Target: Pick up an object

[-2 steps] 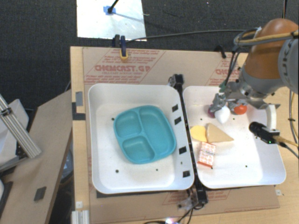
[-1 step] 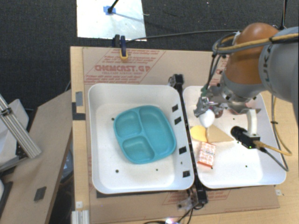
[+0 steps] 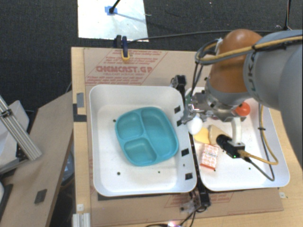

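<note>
Nearest, at six o'clock in right bin point(image 3: 279, 174): red-patterned packet point(image 3: 209, 155), yellow piece point(image 3: 202, 136) above. Claw point(image 3: 195, 119) low at divider, grip impossible to tell (white ball point(image 3: 194, 125) beneath). Risks clipping bin wall.

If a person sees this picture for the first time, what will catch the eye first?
Most likely the teal divided plate, lying alone in the left bin. Next, the big grey arm with its orange band reaching in from the right over the right bin, where a small red-and-white packet lies.
</note>
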Controlling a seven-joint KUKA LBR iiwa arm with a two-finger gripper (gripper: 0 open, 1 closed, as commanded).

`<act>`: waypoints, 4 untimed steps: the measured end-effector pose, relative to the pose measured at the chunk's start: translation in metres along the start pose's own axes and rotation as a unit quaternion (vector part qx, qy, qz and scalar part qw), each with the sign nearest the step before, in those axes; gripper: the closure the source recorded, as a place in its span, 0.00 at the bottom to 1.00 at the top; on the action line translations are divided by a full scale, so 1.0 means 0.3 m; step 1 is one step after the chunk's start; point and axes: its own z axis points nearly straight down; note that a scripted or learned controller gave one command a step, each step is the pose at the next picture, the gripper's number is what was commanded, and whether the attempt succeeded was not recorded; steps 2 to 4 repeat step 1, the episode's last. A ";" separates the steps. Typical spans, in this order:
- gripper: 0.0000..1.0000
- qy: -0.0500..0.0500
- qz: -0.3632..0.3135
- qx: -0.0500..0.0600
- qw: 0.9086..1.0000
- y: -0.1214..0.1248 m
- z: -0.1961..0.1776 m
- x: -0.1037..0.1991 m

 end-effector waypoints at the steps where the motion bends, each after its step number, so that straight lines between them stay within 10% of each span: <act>1: 1.00 0.001 -0.001 0.000 1.000 -0.046 0.001 0.200; 4: 1.00 0.001 -0.001 0.000 1.000 -0.046 0.001 0.200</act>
